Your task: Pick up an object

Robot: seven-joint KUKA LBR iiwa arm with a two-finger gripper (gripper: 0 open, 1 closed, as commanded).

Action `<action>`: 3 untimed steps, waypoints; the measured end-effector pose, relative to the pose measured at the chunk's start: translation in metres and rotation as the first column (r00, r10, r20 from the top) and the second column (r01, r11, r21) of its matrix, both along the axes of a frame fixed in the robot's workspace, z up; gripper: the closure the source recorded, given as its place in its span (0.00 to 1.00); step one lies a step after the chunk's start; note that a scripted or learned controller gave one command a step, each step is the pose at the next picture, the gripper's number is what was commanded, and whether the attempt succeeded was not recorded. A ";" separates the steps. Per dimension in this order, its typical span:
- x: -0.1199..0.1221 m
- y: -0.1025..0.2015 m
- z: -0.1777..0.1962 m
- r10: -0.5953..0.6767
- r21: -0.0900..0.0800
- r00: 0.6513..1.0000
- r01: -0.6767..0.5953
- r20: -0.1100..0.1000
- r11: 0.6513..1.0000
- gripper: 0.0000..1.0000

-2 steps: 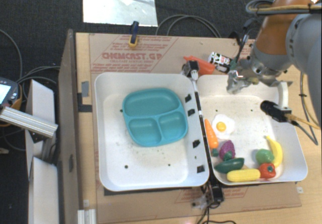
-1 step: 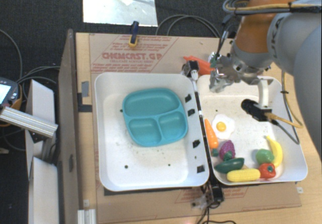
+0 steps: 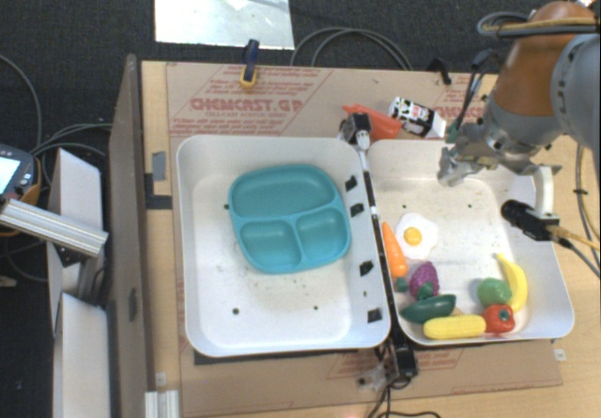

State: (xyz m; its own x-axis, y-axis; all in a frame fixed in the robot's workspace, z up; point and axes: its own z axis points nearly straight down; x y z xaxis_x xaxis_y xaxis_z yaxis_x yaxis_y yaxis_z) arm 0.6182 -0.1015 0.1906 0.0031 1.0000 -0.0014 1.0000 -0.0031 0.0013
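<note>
- Dark carpet and loose cables surround the worktop (image 3: 282, 87), which is topped with cardboard and carries two white bins side by side.
- Camera view: left bin (image 3: 211, 313) holds a teal divided plate (image 3: 286, 219); we see nothing else loose in it.
- Right bin (image 3: 554, 313) holds the candidates, clustered at its near end: fried egg toy (image 3: 416, 236), carrot (image 3: 394, 249) along the divider, purple grape bunch (image 3: 423, 279), green cucumber (image 3: 427, 306), corn cob (image 3: 454, 326), tomato (image 3: 499, 317), green pepper (image 3: 492, 291), banana (image 3: 514, 281).
- Hand (image 3: 454, 169) hovers over the far end of the right bin, above bare floor; we cannot tell if it is apart or together, and nothing shows in it.
- Step, as we judge it: approach, no pick target reached yet.
- Next move calls for travel toward the near end and a descent; the egg is nearest and stands apart from the rest.
- Room: the middle of the bin is open for a straight drop. The carrot hugs the divider and the corn and tomato sit near the front wall, so those grasps look tighter.
</note>
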 end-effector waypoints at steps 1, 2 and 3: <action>-0.023 0.055 0.002 0.010 0.002 1.000 -0.010 -0.002 1.000 1.00; -0.022 0.052 0.002 0.007 0.001 1.000 -0.007 0.000 1.000 0.00; -0.020 0.012 -0.105 0.002 0.001 1.000 -0.002 -0.002 1.000 0.00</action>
State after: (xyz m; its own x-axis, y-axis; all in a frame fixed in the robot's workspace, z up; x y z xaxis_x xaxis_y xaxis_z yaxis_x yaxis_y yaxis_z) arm 0.5985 -0.0895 0.0854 0.0011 1.0000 -0.0007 1.0000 -0.0011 -0.0008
